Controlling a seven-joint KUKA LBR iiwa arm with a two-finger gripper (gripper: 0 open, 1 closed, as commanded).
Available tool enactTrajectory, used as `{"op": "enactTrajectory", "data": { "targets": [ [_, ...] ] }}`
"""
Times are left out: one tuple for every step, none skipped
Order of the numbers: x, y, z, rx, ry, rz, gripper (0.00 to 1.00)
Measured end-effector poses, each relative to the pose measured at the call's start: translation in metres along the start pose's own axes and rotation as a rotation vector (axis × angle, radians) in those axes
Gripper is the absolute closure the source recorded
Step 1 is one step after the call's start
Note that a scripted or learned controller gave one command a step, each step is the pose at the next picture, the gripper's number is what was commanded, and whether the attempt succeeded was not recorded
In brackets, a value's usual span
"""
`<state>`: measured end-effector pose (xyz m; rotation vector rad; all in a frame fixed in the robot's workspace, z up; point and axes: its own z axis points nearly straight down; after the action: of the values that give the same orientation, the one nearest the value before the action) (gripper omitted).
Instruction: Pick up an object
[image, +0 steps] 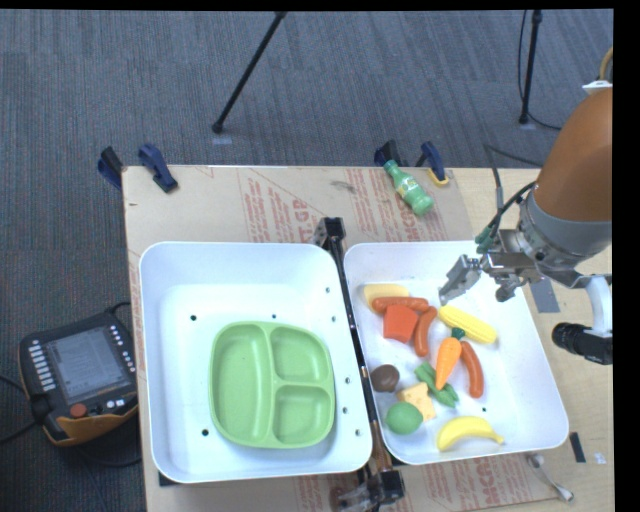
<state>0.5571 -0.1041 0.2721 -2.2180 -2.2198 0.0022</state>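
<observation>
A: What's the setting?
B: A cardboard-topped desk (250, 205) on dark grey carpet, a green bottle (409, 188) near its far edge.
A: And the toys?
B: Glossy plastic; a carrot (447, 360) among them in the right bin (540, 390). The hand (470, 280) hovers spread above, pinching nothing.

Both white bins (160, 300) looked like smooth, slightly glossy plastic, and the green divided plate (271, 384) had a softer, matt plastic sheen. The toy foods, among them a banana (468, 431), a carrot (446, 361) and a green bottle (409, 187), appeared as shiny moulded plastic. The bench top (260, 200) looked like matt brown cardboard with red print, and the floor (90, 90) like rough grey carpet.
</observation>
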Motion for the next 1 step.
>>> {"op": "enactTrajectory", "data": {
  "targets": [
    [-0.0347,0.0040,0.1230,0.000,0.000,-0.283,0.00]
  ]
}}
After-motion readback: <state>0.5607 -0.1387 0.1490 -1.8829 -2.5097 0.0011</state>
